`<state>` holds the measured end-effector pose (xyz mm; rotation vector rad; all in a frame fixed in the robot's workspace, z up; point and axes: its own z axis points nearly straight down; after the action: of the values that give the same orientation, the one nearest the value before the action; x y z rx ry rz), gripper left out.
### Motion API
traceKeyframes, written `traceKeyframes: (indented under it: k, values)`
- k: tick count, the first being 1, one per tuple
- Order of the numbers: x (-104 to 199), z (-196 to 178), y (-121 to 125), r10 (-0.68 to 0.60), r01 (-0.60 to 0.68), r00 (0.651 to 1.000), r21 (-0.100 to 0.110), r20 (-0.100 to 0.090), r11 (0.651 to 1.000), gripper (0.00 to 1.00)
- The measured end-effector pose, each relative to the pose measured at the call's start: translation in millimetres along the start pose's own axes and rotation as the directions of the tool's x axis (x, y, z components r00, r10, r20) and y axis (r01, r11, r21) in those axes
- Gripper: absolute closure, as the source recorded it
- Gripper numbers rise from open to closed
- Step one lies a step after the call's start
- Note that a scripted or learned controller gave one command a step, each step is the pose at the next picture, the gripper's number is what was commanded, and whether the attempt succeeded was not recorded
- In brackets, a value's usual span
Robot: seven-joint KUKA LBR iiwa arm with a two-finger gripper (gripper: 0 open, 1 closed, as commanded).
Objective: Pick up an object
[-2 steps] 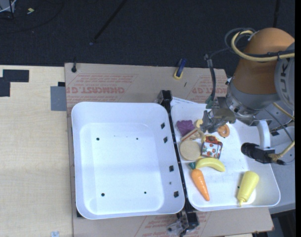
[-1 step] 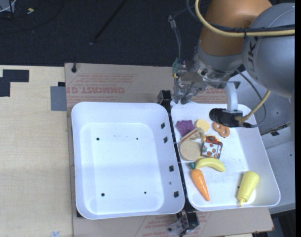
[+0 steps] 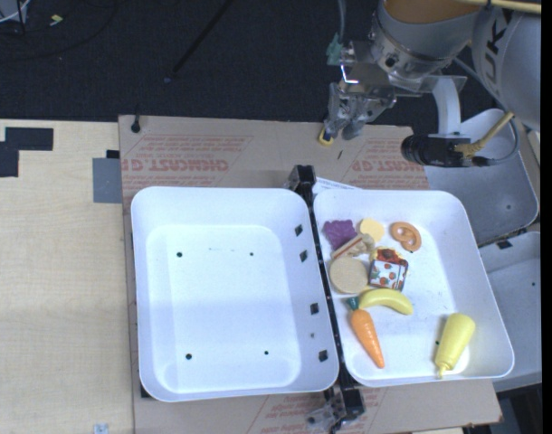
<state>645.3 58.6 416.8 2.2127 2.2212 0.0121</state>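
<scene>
**Seven or So Toys in the Right Bin, Pincer Well Above Them**

Seven or so small play-food pieces lay gathered in the right bin [image 3: 480,269], while the left bin [image 3: 149,242] sat beside it on the bench [image 3: 50,287]. The pincer [image 3: 348,120] hung over the cardboard sheet [image 3: 213,156] beyond the bins' far rims, well apart from every piece. Whether its jaws stood open or closed could not be told; a small yellow spot showed near its tip, too small to name.

The pieces looked like light, stiff, moulded plastic, probably smooth and inclined to slip. The carrot [image 3: 367,337] lay near the bin's dividing wall, tapering toward its tip; its thicker upper half seemed the better place to take hold, across the narrow width. The yellow squash-like piece [image 3: 453,341] lay alone near the near-right corner, clear of its neighbours, and looked the easiest target, gripped across its middle. The banana [image 3: 386,300] curved just above the carrot and touched or nearly touched the patterned block [image 3: 388,270]. The purple piece [image 3: 339,233], the tan round slice [image 3: 347,275] and the pretzel [image 3: 404,235] crowded together toward the far side, so a grasp there risked nudging several at once.

All of these lay nearer the camera than the pincer and lower in the view; reaching any would call for travel toward the near side and then a descent.
</scene>
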Motion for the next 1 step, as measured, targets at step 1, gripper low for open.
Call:
traceKeyframes:
  k: [1]
  values:
    - [24.2,-121.3,-0.2,0.0,0.0,1.0,0.0,0.0,1.0,1.0]
